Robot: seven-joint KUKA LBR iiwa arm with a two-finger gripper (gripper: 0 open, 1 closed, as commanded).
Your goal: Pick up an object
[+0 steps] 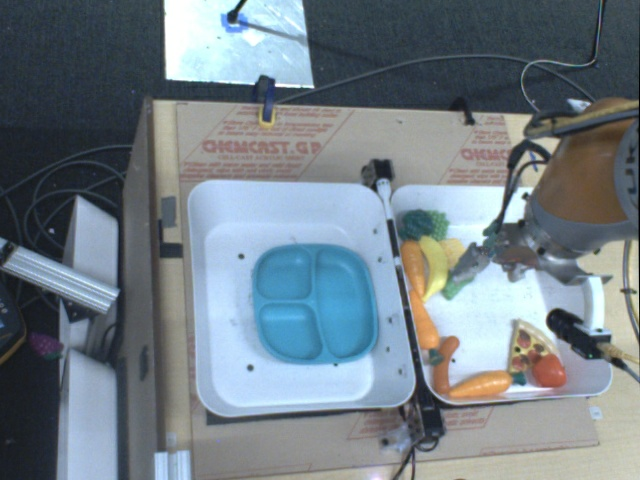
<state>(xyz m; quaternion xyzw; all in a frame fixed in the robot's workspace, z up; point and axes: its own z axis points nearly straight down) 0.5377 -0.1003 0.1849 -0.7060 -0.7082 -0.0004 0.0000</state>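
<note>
Reach under way, nothing lifted yet.
Camera view: the gripper (468, 266) dips into the right bin (590, 383), jaws apart over a green piece (458, 286) beside the banana (434, 264); next comes closing squarely on it.

This is a robotics lab, not a home. A bench (300, 133) sheeted in printed protective paper bears two white bins (215, 228), one holding a blue divided plate (313, 303), the other plastic toy food (432, 268) just below the jaws. Loose cables (60, 193) trail over dark carpet (80, 58), well left of the jaws, beside an aluminium rail (60, 276).
</note>
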